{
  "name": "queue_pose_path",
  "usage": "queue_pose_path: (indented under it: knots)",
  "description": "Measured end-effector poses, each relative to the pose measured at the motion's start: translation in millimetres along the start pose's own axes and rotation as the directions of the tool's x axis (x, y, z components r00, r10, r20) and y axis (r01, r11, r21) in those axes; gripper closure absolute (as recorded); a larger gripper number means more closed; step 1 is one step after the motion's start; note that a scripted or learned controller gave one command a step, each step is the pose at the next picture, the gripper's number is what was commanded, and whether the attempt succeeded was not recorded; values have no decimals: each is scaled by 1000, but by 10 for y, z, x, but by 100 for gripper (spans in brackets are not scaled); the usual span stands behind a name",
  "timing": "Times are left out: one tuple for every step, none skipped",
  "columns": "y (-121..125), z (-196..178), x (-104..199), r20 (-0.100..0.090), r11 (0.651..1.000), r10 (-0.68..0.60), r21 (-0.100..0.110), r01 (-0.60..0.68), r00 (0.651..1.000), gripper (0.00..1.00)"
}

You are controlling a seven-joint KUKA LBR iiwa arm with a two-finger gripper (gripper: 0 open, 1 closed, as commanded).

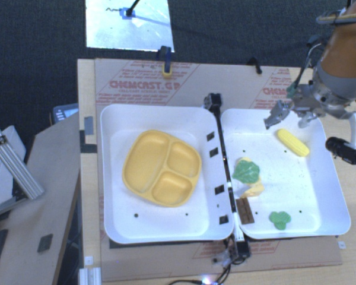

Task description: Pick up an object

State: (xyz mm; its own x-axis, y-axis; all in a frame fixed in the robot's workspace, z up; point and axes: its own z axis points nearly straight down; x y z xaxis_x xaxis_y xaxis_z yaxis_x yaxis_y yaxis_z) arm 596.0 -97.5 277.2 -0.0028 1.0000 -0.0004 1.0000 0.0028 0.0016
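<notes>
The right bin (326,186) holds a yellow corn cob (292,142), a green leafy piece (246,171) lying on a pale yellow item (253,189), a brown block (245,210) and a small green piece (279,219). My gripper (291,117) hangs over the far part of this bin, just beyond the corn cob. Its two fingers stand apart, open, with nothing between them.
A yellow divided plate (162,168) lies in the left bin (115,129). A black divider with clips (222,165) runs between the bins. The arm's orange band (347,40) comes in at the upper right. A grey panel (127,16) lies beyond the bench.
</notes>
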Motion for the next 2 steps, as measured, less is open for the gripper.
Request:
queue_pose_path:
  knots:
    - [-500, 1678, -708, -1, 1000, 9, 16, -9, 1000, 0]
    - [-1109, 1944, -1122, 0, 1000, 8, 6, -8, 1000, 0]
